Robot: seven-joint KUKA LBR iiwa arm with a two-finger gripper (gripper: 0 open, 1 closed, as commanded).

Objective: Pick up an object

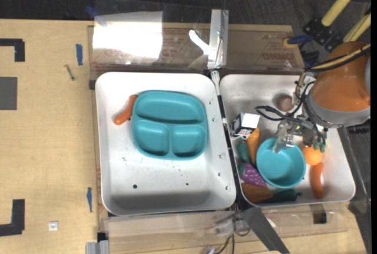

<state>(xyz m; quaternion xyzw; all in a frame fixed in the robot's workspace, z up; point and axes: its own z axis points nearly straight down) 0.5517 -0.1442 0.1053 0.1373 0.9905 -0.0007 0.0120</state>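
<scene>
No legible writing is found on any item. In the right bin point(344, 185) a teal bowl point(281, 165) is crowded by an orange carrot point(317, 179), a purple piece point(254, 175) and a white box point(250, 121); the claw point(288, 136) is poised at its far rim, grip state undeterminable. A teal divided plate point(169, 124) and an orange sausage point(124, 111) are lodged in the left bin point(159, 191).

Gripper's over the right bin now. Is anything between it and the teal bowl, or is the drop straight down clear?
Nothing visible stands between them. The gripper hangs right at the upper rim of the teal bowl in the right bin. Other items crowd the bowl's sides: an orange piece on its right, a purple one on its left.
</scene>
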